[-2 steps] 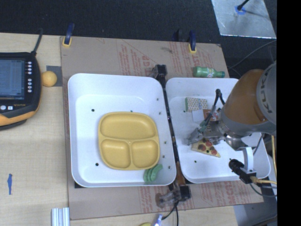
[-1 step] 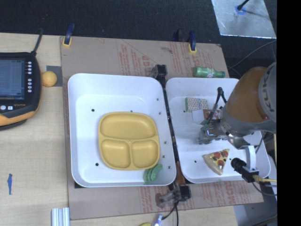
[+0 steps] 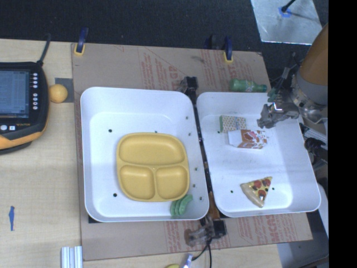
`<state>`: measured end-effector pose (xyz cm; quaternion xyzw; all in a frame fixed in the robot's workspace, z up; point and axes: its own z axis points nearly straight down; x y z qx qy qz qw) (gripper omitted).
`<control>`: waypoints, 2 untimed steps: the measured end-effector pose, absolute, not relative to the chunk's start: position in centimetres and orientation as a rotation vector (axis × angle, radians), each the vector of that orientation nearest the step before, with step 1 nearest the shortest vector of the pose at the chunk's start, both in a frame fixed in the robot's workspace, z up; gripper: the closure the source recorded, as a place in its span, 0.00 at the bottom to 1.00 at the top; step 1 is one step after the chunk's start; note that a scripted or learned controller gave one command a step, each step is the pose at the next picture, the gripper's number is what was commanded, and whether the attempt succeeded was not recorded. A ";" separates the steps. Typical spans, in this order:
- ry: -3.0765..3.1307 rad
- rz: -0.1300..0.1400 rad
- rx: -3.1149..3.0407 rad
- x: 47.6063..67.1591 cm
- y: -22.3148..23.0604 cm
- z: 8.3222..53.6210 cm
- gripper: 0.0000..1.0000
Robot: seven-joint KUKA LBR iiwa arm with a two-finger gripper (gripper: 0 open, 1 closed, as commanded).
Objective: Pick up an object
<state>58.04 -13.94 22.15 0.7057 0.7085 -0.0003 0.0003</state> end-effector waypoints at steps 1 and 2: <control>2.229 -0.004 2.218 58.2 -12.0 21.2 1.00; 2.227 -0.005 2.221 58.6 -14.9 18.8 1.00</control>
